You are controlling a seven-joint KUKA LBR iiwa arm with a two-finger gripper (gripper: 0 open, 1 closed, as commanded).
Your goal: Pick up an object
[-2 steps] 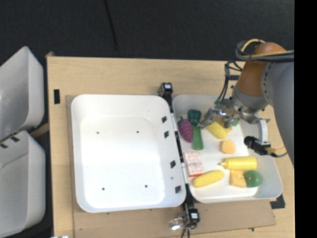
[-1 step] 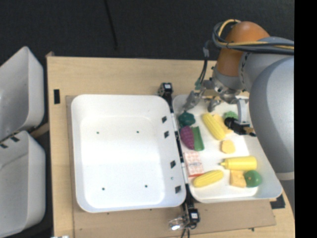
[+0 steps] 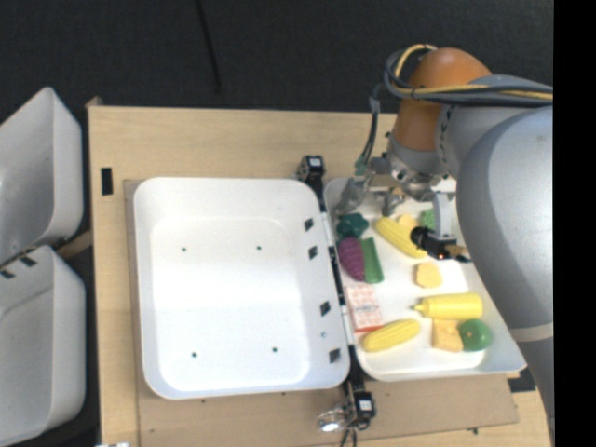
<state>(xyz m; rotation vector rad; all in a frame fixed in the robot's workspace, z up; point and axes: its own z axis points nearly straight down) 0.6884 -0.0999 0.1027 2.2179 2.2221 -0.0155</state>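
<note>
Left bin (image 3: 233, 287): it is sitting flush against the left wall of the right bin (image 3: 419, 372) and is taking no part in the coming move.

Purple vegetable (image 3: 351, 257): it is lying just inside the right bin's left wall, its long axis running along that wall from far to near. A green vegetable (image 3: 372, 260) is pressing against its right side and lying parallel to it.

Teal piece (image 3: 352, 223): it is sitting at the far end of that pair, in the right bin's far-left corner. I judge it the likeliest pick, being the nearest thing to the gripper.

Gripper (image 3: 377, 189): it is hanging over the right bin's far-left corner, just beyond the teal piece and a shade to its right. Whether it is set wide or narrow I cannot tell, and nothing is showing as held.

Key relation: the teal piece is lying toward the near-left of the gripper, so the move is calling for a short shift that way and then a descent.

Corn cob (image 3: 400, 236): it is lying near the right bin's far wall, slanting from far-left to near-right, just near-right of the gripper. It is the second candidate.

Risk: the corner's walls and the packed neighbours are leaving little room to close cleanly.
</note>
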